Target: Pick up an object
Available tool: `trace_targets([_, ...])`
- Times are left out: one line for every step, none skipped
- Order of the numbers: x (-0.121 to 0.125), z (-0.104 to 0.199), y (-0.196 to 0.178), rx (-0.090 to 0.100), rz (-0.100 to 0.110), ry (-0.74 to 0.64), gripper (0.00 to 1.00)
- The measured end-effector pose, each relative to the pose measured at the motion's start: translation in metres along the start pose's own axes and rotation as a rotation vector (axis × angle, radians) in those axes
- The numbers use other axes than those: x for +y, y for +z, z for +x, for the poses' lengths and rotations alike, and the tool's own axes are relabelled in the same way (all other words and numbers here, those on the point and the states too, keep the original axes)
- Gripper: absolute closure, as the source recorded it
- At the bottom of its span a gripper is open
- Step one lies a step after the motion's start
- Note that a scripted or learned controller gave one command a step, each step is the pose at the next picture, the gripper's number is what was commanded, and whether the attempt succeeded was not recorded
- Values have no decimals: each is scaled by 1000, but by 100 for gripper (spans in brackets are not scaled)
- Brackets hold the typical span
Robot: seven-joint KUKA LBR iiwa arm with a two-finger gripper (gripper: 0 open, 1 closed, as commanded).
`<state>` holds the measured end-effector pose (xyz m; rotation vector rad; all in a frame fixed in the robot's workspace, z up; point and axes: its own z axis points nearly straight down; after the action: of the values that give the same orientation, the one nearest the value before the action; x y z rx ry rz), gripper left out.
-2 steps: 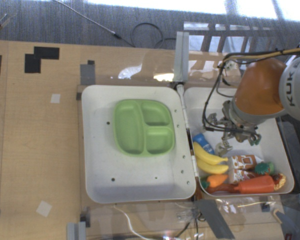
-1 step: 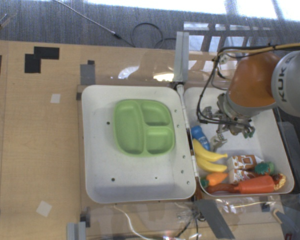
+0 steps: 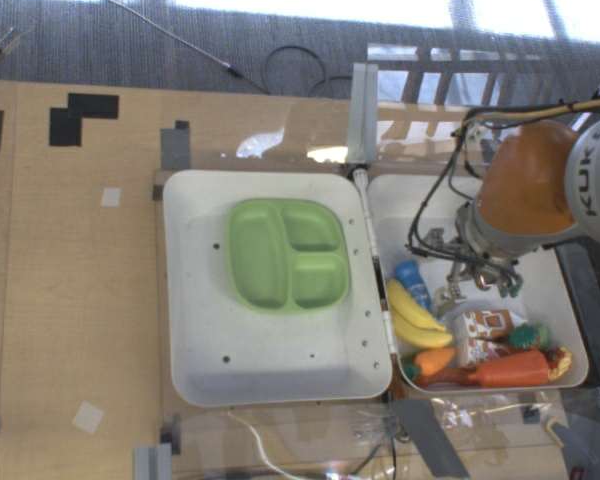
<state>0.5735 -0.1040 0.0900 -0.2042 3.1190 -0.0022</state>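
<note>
My gripper (image 3: 477,280) hangs low over the right bin (image 3: 550,268), under the orange band of the arm. Just left of it lies a small blue bottle (image 3: 413,280). A yellow banana (image 3: 416,318) lies along the bin's left wall, below the bottle. Directly below the gripper stands a white and brown carton (image 3: 485,330). At the bin's front edge lie a carrot (image 3: 435,363) and a long orange toy (image 3: 510,370), with a small green piece (image 3: 528,336) beside the carton. The wrist hides what lies right under the gripper.
The left bin (image 3: 195,298) holds a green divided plate (image 3: 287,253). A grey post (image 3: 361,108) rises behind the wall between the two bins. Black cables loop beside the wrist (image 3: 430,208).
</note>
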Motion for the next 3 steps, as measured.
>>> trace_targets([18, -29, 1, 1, 1, 136, 0])
trace_targets([0, 21, -1, -1, 1, 363, 0])
trace_targets([-48, -30, -53, 1, 2, 134, 0])
